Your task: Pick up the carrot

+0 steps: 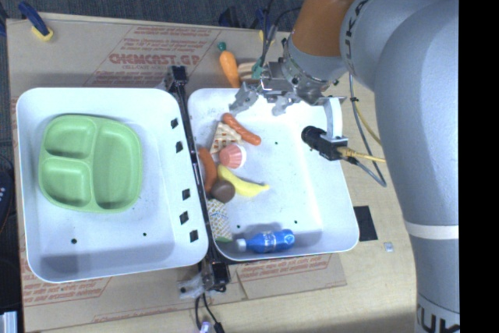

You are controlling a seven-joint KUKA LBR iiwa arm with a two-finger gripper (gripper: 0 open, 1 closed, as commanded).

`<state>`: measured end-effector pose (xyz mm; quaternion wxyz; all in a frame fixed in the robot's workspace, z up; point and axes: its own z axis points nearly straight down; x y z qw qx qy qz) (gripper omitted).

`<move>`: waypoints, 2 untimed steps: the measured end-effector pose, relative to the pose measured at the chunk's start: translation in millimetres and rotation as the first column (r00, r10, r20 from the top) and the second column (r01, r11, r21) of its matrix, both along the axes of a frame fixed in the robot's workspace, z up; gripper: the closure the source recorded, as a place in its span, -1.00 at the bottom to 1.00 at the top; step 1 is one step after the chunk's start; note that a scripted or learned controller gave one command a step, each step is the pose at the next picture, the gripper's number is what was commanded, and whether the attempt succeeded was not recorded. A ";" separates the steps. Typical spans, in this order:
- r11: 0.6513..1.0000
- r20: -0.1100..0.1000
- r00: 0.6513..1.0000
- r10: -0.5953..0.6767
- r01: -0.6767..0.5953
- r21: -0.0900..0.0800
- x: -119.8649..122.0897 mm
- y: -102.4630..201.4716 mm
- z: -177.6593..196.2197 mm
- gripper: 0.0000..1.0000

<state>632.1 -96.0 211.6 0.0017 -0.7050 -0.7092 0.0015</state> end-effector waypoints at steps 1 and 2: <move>0.868 0.001 0.868 -0.496 0.496 -0.001 19.1 -76.1 -49.8 -1.00; 0.683 -0.003 0.683 -0.730 0.730 -0.003 24.0 -97.2 -120.4 -1.00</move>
